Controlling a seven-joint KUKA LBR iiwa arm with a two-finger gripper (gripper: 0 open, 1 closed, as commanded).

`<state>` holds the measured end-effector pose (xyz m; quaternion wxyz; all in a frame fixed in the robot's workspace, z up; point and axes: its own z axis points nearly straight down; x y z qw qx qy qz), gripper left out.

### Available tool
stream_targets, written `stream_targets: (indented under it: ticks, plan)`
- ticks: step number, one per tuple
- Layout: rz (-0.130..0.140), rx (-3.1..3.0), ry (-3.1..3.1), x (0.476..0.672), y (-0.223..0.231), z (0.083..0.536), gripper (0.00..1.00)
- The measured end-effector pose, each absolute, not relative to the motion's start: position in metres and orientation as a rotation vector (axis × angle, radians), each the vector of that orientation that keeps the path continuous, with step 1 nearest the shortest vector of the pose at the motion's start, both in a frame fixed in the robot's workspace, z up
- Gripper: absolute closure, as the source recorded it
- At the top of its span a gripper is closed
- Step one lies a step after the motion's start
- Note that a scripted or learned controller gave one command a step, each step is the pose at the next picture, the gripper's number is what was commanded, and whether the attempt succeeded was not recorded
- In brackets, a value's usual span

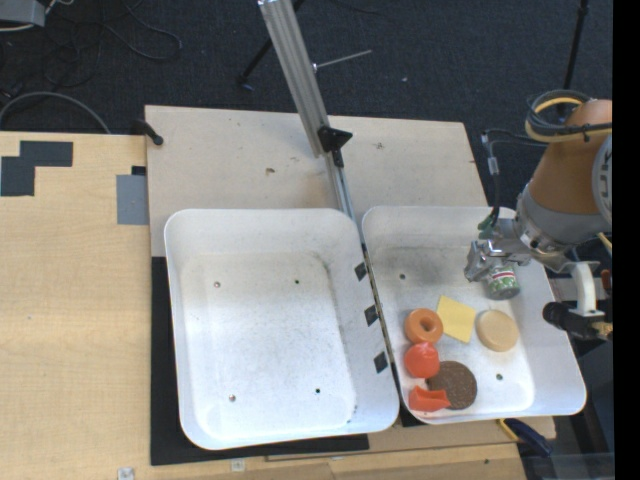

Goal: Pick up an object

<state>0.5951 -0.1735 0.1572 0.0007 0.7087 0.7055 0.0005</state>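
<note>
My gripper (488, 261) hangs low over the right bin (560, 393), near its upper right part. A small greenish-grey round object (503, 284) sits right under and beside it, touching or nearly touching. Whether it is held I cannot tell. Below lie a yellow cheese slice (456, 319), an orange ring (424, 325), a beige round bun (497, 330), a red round piece (421, 360), a brown patty (455, 383) and a small red piece (428, 399).
The left bin (190, 268) lies next to the right one, with black clips (371, 314) along the shared rim. A slanted aluminium rail (300, 78) rises behind the bins. The arm's grey and orange body (565, 183) stands over the right bin's far right corner.
</note>
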Motion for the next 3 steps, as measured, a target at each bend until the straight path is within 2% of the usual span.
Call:
stream_targets:
  ticks: [1,2,3]
  plan:
    - [0.004,2.217,2.22,0.604,-0.171,0.217,1.0]
    - [0.002,2.218,2.223,0.605,-0.172,0.248,1.0]
    - [-0.002,2.22,2.229,0.581,-0.125,0.25,1.0]
